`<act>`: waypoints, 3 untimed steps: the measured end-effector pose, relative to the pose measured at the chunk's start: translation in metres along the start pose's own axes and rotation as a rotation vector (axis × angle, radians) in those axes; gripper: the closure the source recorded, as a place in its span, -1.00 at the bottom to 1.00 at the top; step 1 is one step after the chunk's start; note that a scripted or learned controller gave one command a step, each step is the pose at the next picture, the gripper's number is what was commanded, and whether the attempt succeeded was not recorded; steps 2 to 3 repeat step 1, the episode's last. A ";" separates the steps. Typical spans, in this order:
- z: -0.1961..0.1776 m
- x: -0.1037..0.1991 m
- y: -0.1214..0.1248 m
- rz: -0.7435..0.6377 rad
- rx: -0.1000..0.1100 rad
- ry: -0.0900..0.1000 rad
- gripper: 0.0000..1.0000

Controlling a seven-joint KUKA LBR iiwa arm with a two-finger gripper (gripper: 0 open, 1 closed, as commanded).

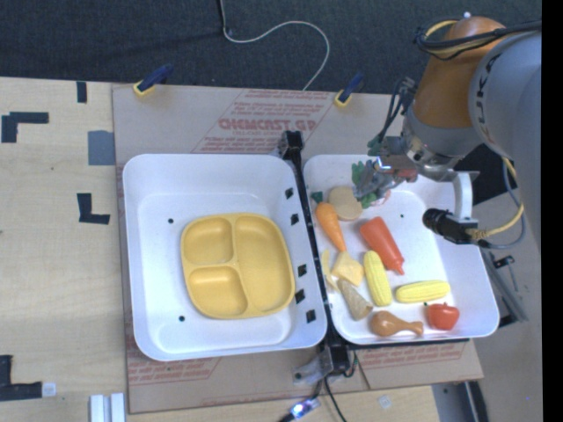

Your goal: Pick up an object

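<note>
The right bin (479, 275) holds several toy foods: an orange carrot (328, 225), a tan round piece (346, 205), a red pepper (383, 243), two corn cobs (376, 277) (422, 291), a red tomato (442, 316), a brown drumstick (394, 325) and a yellow cheese wedge (348, 270). My gripper (376, 183) hangs low over the back left part of this bin, just right of the tan piece. A small green item (361, 177) shows at the gripper's tip, and I cannot make out whether it is held.
The left bin (154, 236) carries a yellow divided plate (237, 265). A black divider (303, 227) with clips runs between the bins. The grey arm (493, 86) with its orange band reaches in from the right, and a black cable part (444, 222) hangs over the right bin.
</note>
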State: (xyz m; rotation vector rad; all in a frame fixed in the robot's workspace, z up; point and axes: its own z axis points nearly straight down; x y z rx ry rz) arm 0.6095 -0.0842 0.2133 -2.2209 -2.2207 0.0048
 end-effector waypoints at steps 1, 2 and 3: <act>-0.003 0.004 0.008 -0.001 -0.002 0.001 1.00; -0.003 0.004 0.008 -0.001 -0.002 0.001 1.00; -0.003 0.004 0.008 -0.001 -0.002 0.001 1.00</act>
